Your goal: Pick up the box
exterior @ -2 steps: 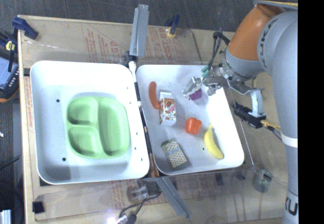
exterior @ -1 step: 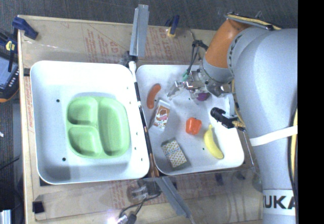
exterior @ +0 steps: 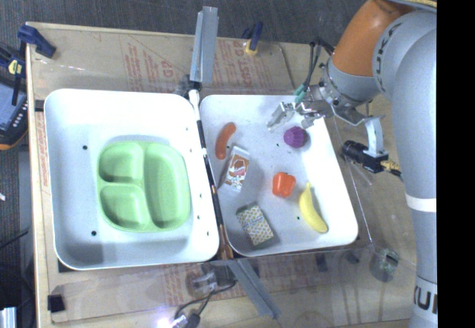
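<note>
A small white box [exterior: 237,168] with an orange picture lies tilted in the left half of the right bin [exterior: 338,234]. A second flat box [exterior: 255,224] with a checked pattern lies near that bin's front wall. My gripper [exterior: 291,114] hovers over the far part of the right bin, just above and left of a purple fruit [exterior: 295,137]. It sits well to the right of and beyond the white box. Its metal fingers [exterior: 277,118] stand apart with nothing between them.
In the right bin also lie a red sausage [exterior: 224,139], an orange pepper [exterior: 283,184] and a yellow banana [exterior: 312,209]. The left bin [exterior: 63,111] holds a green divided plate [exterior: 143,185]. Clamps and a metal bar [exterior: 203,44] stand at the bench's far edge.
</note>
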Controlling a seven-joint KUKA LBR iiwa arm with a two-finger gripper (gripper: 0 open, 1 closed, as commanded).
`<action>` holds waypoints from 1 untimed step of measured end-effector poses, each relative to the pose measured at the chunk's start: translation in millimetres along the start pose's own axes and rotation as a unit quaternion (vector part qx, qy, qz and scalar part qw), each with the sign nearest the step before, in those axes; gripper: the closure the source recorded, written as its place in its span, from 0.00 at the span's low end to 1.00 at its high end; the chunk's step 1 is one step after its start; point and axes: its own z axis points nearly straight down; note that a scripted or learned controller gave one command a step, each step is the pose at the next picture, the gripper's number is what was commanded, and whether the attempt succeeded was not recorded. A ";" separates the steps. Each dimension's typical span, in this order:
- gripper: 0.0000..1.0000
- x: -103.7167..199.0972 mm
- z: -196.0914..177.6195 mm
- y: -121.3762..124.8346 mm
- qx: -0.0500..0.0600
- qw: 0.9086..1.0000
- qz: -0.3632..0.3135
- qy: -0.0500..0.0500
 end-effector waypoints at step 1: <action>0.00 2.2 -3.1 -12.8 0.003 0.997 -0.080 0.002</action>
